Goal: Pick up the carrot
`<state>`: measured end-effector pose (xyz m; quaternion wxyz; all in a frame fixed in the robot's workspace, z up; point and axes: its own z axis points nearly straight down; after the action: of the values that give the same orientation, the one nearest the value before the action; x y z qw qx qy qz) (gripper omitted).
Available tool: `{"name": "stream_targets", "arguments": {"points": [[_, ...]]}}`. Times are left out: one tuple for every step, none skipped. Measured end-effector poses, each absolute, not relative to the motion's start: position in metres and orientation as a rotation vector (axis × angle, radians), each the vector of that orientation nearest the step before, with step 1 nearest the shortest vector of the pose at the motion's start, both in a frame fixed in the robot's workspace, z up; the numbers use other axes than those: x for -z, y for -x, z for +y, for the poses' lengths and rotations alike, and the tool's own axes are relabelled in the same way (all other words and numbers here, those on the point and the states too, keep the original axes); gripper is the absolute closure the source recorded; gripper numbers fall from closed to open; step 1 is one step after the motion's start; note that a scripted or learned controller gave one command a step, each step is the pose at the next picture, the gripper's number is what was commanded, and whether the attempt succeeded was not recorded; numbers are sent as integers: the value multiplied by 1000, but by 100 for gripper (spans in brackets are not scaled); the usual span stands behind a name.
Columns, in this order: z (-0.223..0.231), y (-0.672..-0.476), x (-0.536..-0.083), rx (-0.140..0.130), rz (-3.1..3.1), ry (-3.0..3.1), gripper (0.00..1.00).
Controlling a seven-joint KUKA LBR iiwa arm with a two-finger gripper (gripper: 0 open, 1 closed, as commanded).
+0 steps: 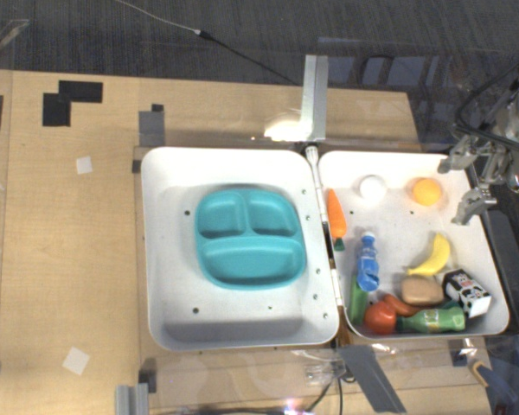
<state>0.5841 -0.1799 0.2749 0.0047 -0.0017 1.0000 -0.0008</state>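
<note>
- One carrot (pixel 335 213) is lying in the right bin (pixel 493 258), hard against its left wall beside the divider between the two bins, long axis running up and down the camera view with the green end toward the bottom.
- Out at the bin's upper right corner, the gripper (pixel 477 182) is hovering near the rim, well apart from the carrot; whether it is released or clenched I cannot tell.
- From there the carrot is sitting across the bin to the left and slightly lower, past the white ball (pixel 372 187) and the orange (pixel 426 192).
- Closing across the carrot's narrow width is looking tricky, I judge, since the wall is crowding one side.
</note>
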Motion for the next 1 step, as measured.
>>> {"name": "stream_targets", "arguments": {"points": [[-203, -641, -150, -3, 3135, -190, 0]]}}
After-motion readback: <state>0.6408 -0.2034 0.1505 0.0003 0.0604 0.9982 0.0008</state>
